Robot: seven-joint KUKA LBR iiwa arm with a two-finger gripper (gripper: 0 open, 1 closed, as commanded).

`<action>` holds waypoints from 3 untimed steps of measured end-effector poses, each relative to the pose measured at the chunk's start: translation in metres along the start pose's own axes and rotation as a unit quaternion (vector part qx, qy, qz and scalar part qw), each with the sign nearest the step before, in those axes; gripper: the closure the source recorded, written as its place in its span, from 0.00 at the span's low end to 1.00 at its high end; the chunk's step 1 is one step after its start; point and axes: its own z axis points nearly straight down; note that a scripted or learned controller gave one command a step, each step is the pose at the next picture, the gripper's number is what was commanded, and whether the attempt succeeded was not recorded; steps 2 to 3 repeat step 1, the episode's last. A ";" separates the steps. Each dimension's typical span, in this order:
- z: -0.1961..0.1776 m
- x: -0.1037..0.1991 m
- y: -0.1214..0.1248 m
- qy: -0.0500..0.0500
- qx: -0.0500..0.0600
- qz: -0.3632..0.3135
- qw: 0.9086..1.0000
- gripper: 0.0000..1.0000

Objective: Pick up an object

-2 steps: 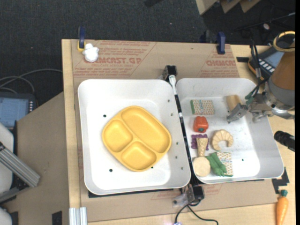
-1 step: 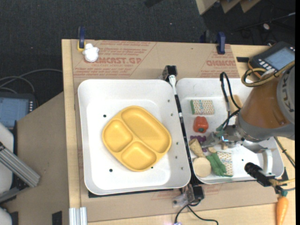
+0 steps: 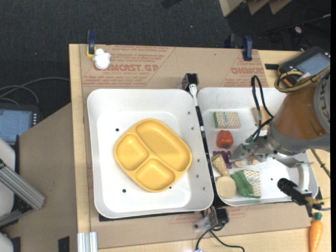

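A: Gripper (image 3: pixel 247 154) hangs low in the right bin (image 3: pixel 310 185), among the small objects; how wide it stands and whether it has anything, I cannot tell from above.

B: So the pick isn't done?

A: I'd judge not: nothing looks raised. Going by size, the yellow divided tray (image 3: pixel 152 154) fills the left bin (image 3: pixel 100 156). Then the green-and-patterned cloth (image 3: pixel 248 183), the checked packet (image 3: pixel 227 119), the red pepper (image 3: pixel 224 138) just left of the gripper.
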 end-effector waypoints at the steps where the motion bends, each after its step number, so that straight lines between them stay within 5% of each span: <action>1: -0.094 0.109 0.011 0.002 -0.003 -0.007 1.000 1.00; 3: -0.094 0.109 0.011 0.002 -0.003 -0.007 1.000 1.00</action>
